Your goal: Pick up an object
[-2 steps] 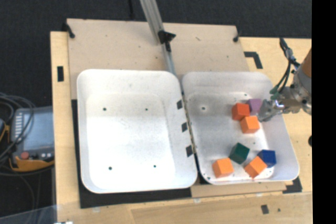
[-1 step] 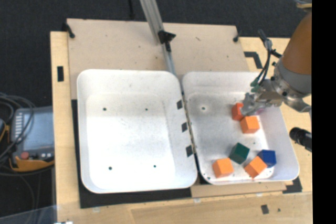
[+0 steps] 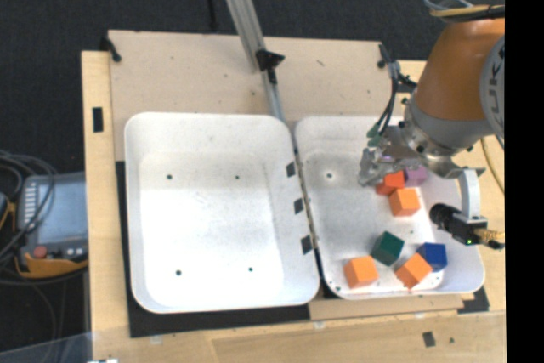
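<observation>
My gripper (image 3: 375, 167) hangs low over the upper middle of the right bin (image 3: 336, 208), under the grey and orange arm. A red-orange block (image 3: 394, 180) sits right beside it, partly covered by the wrist, and I cannot tell if they touch. A purple block (image 3: 417, 176) peeks out next to that one. An orange cube (image 3: 405, 201) lies just below them. Toward the bin's front lie a green cube (image 3: 388, 248), a blue cube (image 3: 433, 255) and two orange cubes (image 3: 360, 271) (image 3: 414, 269).
The left bin (image 3: 212, 208) lies beside the right one, with black clips along the shared rim (image 3: 299, 204). A slanted metal rail (image 3: 246, 13) rises from behind the bins. A black cable fitting (image 3: 459, 225) hangs off the arm over the right bin's right side.
</observation>
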